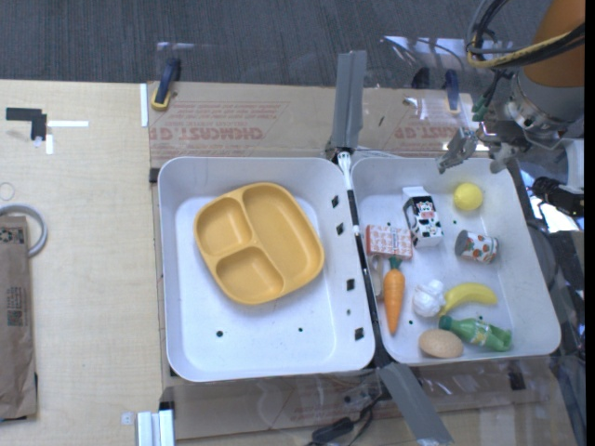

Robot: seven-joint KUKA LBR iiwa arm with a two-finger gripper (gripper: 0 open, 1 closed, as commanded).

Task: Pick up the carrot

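The orange carrot with a green top lies lengthwise at the left side of the right bin, close to the wall between the bins. My gripper hangs over the far edge of the right bin, well up and to the right of the carrot. Its fingers stand apart, open, with nothing between them.
Around the carrot lie a red-and-white packet, a white garlic bulb and a potato. A milk carton, lemon, spotted cup, banana and green bottle share that bin. A yellow divided plate sits in the left bin.
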